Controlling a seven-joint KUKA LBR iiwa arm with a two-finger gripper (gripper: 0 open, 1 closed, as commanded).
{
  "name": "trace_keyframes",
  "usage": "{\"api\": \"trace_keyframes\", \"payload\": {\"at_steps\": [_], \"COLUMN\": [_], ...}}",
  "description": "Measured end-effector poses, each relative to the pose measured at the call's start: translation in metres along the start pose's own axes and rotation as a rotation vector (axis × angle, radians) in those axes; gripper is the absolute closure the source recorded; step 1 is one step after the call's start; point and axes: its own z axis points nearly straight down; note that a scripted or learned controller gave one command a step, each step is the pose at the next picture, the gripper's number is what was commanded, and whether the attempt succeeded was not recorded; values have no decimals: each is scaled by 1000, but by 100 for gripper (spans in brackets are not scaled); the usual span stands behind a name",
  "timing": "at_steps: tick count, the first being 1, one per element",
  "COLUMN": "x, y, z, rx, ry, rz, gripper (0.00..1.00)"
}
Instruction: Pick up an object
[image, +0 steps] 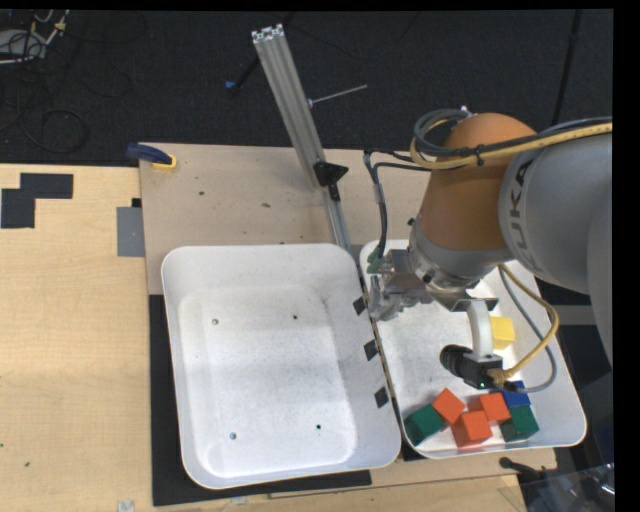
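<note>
Blocks crowd the near end of the right bin (560, 432): a green block (424, 422) at the left, an orange block (449, 405) just behind it, another orange block (473, 428) beside that, a third orange block (495, 406), a blue block (516, 398) and a dark green block (520, 426) at the right. They lie touching or nearly touching in one cluster. Farther back in the same bin, near its right wall, sits a yellow block (502, 331), apart from the cluster. Between the yellow block and the cluster a black piece with a small green light (470, 365) hangs on a white post.

Left of all this lies the left bin (200, 290), its floor bare white with a few dark specks.

Farther back, the gripper (385, 295) hangs over the far left part of the right bin, close to the wall shared by the two bins. Whether its claw is wide or narrow I cannot tell; no block is seen in it. Above it rises the grey arm (560, 215) with its orange band (470, 185), cables looping round it.

Behind the bins a metal rail (295, 105) slants up from the bench (230, 190).
</note>
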Motion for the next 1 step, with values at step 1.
{"api": "trace_keyframes", "payload": {"at_steps": [1], "x": [52], "y": [-13], "z": [7], "rx": [1], "ry": [-1], "rz": [0], "gripper": [100]}}
